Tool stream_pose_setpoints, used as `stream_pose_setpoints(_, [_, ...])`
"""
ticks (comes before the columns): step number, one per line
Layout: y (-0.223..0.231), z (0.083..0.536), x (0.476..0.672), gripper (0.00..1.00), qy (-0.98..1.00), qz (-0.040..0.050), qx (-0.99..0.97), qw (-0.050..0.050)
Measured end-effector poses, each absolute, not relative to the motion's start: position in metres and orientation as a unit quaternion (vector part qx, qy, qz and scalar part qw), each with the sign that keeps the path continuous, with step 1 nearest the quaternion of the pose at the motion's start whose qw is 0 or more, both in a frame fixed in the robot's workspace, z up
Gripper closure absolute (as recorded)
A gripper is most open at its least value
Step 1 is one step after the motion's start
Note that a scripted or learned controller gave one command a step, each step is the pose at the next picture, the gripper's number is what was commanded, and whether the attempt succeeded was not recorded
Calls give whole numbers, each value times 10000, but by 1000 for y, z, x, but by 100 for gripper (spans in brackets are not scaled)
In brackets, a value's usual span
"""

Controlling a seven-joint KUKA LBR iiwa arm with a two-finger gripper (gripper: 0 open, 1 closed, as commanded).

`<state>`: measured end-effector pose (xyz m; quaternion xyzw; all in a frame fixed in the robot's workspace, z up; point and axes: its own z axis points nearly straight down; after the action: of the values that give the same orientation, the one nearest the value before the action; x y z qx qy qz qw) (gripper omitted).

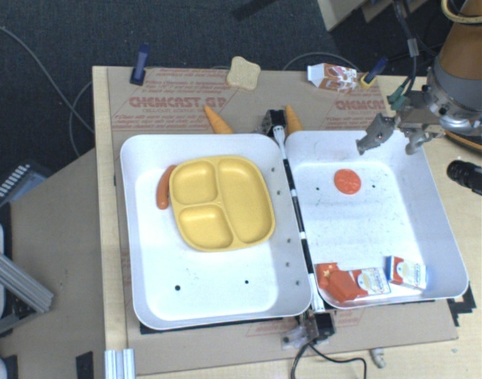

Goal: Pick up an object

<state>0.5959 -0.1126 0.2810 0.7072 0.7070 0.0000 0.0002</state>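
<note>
My gripper [395, 137] hangs over the far edge of the right bin [431, 212], open, with nothing between its two fingers. A flat round orange-red disc [348, 181] lies in that bin, a little to the left of and nearer than the gripper. Along the bin's near edge lie a red and white packet [353, 282] and a small blue and white carton [406, 273]. In the left bin [146, 275] sits a yellow divided plate [221, 202] with a red-orange sausage [163, 188] against its left side.
On the board behind the bins lie a bread slice [243, 73], an orange carrot piece [218, 121], another orange piece [293, 119], a small milk carton [333, 76] and a blue clip [138, 64]. A black clamp [274, 121] joins the bins.
</note>
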Motion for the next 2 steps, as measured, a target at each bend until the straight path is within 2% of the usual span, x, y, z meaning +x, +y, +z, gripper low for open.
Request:
stream_pose_setpoints(1, [-126,193,623,0,7070,-7,7072,-9])
stream_pose_setpoints(2, [-132,86,627,0,7068,-9,7074,-15])
